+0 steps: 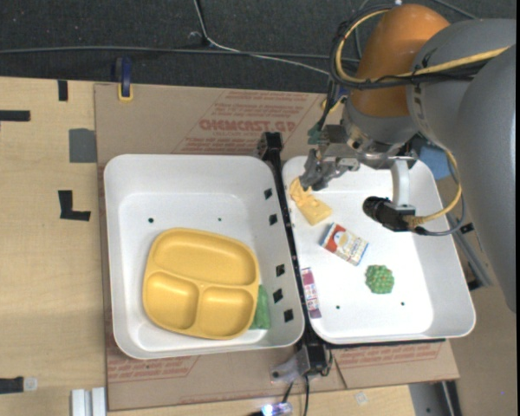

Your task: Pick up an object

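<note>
Tool (313, 180) above cheese wedge (309, 204)

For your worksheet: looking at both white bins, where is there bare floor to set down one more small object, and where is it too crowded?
Left bin: a bare strip along the far wall, above the yellow tray. Right bin: bare floor at the near right corner, past the green ball. Crowded: the right bin's far left, where the gripper hangs by the yellow block and small packet.
</note>
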Tool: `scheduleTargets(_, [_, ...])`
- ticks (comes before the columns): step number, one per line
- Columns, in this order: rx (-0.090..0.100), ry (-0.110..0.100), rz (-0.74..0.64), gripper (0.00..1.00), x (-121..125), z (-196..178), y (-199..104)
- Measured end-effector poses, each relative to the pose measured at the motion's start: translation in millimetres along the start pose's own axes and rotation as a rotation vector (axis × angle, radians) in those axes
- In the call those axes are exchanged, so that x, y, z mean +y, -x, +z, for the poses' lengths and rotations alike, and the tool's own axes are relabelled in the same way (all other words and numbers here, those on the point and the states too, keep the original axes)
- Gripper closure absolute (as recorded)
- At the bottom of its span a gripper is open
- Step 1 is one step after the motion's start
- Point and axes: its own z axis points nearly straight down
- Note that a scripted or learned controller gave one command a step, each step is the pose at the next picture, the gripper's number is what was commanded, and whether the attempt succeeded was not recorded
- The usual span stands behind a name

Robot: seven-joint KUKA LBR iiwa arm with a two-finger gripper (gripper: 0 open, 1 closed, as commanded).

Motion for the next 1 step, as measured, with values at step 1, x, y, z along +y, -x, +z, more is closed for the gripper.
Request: scheduleTargets(1, [0.000,0.002,0.000,1.00,-2.9,-9.0,-55.6])
